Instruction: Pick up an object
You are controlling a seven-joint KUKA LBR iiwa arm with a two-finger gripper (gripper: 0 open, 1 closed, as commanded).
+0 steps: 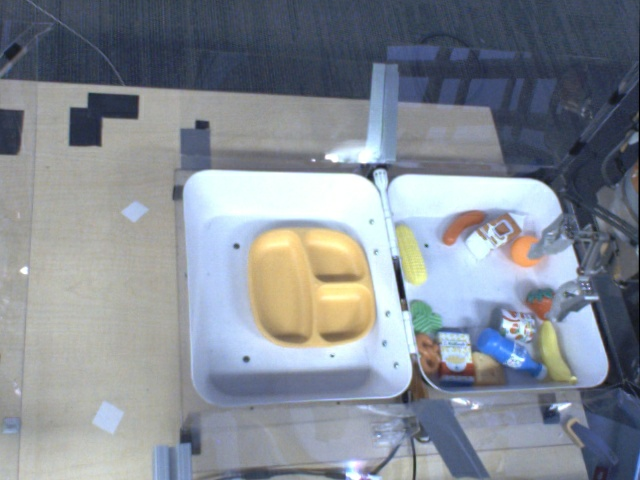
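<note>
Step in hand: approach, nothing grasped yet. Tool [566,264] sits at the right edge of the right bin [452,196], fingers apart: one tip near the orange ball [522,252], the other lower, by the strawberry [541,301]. Nothing between the fingers that I can see.

Candidates all lie in the right bin:
- orange ball, just beside the upper fingertip, touching the white carton [493,235]
- sausage [461,227], upper middle, against the carton
- corn [409,251], along the left wall
- green piece [425,317], below the corn
- juice box [455,354], lower left, crowded in with a blue bottle [508,354] and a small can [517,324]
- banana [555,350], lower right, against the wall

Left bin [210,298] holds a yellow divided tray [310,285]; not a sensible target from here.

My read: the closest picks are the ball or the strawberry. The gap between the fingers currently spans bare bin floor between them, so the tool needs to shift toward one or the other before closing. The ball is round and will likely roll off toward the carton if caught off-centre; the fingers want to straddle its middle. The strawberry sits close to the can and the wall, so there's little clearance for the lower finger. Corn is the most isolated item but hugs the wall.

Height above the floor is hard to judge from this slant.
</note>
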